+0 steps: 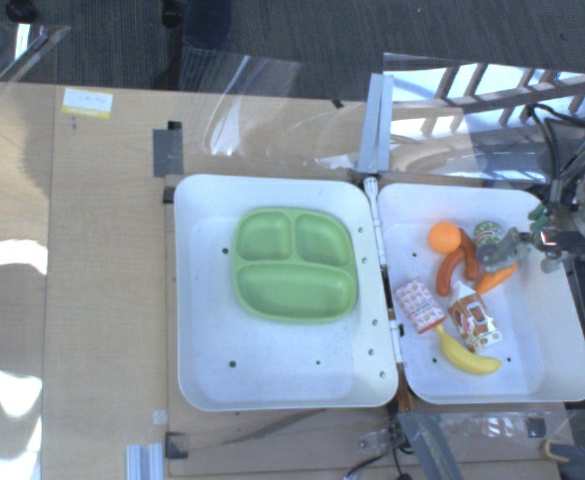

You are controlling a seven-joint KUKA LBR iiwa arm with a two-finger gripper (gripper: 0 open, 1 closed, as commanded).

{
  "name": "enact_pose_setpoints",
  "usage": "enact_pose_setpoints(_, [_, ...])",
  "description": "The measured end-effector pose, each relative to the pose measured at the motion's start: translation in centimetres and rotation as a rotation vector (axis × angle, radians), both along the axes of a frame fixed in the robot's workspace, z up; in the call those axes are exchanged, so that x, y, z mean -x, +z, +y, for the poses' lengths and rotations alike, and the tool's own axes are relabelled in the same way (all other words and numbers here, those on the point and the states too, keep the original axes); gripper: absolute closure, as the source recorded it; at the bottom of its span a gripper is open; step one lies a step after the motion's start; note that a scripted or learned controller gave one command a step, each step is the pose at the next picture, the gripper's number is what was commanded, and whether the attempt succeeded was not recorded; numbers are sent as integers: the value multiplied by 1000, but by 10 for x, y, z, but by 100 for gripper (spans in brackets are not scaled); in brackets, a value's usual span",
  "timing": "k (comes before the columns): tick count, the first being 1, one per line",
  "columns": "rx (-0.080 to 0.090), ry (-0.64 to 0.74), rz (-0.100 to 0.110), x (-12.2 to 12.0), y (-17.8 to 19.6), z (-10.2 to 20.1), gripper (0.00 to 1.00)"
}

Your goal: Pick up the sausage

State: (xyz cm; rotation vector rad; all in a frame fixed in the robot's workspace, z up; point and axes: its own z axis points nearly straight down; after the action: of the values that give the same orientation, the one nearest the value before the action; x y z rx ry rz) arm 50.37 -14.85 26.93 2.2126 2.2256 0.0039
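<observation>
curved glossy sausage beside metal hand.

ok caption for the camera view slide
Hand reaching toward the sausage in the right bin; green tray in the left.

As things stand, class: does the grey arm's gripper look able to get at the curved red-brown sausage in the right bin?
Probably yes: the gripper hangs right beside the curved red-brown sausage, whose top lies uncovered, though an orange ball and carrot crowd it.

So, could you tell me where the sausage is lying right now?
The sausage lies in the right bin, in its upper middle, just below the orange ball and left of the gripper, with the carrot to its right.
</observation>
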Motion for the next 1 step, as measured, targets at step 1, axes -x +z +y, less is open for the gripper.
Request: enact_pose_setpoints(1, [-1, -264, -6, -87, -182, 5, 0])
